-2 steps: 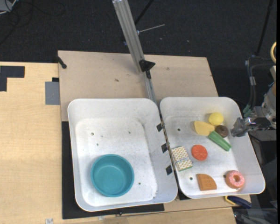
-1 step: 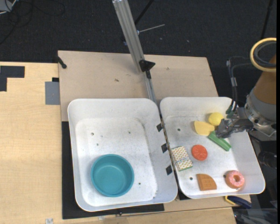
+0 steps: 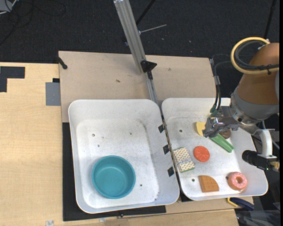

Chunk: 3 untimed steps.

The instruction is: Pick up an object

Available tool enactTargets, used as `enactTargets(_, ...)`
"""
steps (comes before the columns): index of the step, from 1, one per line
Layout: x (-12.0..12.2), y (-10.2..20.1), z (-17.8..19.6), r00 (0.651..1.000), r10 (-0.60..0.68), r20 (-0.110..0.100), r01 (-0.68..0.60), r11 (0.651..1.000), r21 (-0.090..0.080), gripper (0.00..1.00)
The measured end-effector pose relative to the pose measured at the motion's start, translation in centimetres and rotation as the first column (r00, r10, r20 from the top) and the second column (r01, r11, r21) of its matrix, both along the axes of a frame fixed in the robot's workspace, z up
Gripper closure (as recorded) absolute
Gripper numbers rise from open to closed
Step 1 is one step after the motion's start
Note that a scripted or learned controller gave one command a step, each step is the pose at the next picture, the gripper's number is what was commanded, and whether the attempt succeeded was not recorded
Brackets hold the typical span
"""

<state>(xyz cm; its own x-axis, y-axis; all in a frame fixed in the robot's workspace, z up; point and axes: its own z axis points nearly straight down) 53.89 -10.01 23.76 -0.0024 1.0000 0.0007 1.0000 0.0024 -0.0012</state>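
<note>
The right bin (image 3: pixel 179 112) holds several small items. A yellow piece (image 3: pixel 199 128) lies near its middle, and a green bar (image 3: pixel 221 142) lies slanted just right of it. Below them sit a red round piece (image 3: pixel 201 154), a checkered block (image 3: pixel 183 158), an orange-brown wedge (image 3: pixel 208 183) and a pink donut (image 3: pixel 237 181). My gripper (image 3: pixel 213 129) hangs low in the right bin between the yellow piece and the green bar, close over the bar's upper end. Nothing is visibly lifted in it.
The left bin (image 3: pixel 85 112) holds a teal bowl (image 3: pixel 113 176) at its front. A metal rail (image 3: pixel 133 32) slants up from the divider between the bins. The arm's bulky grey and orange body (image 3: pixel 257 86) stands over the right bin's far right side.
</note>
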Motion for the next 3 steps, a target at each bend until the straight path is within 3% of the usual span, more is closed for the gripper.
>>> enactTargets(3,3.2,16.0,0.8,1.000,0.002,0.000,-0.002,1.000,0.000,1.00)
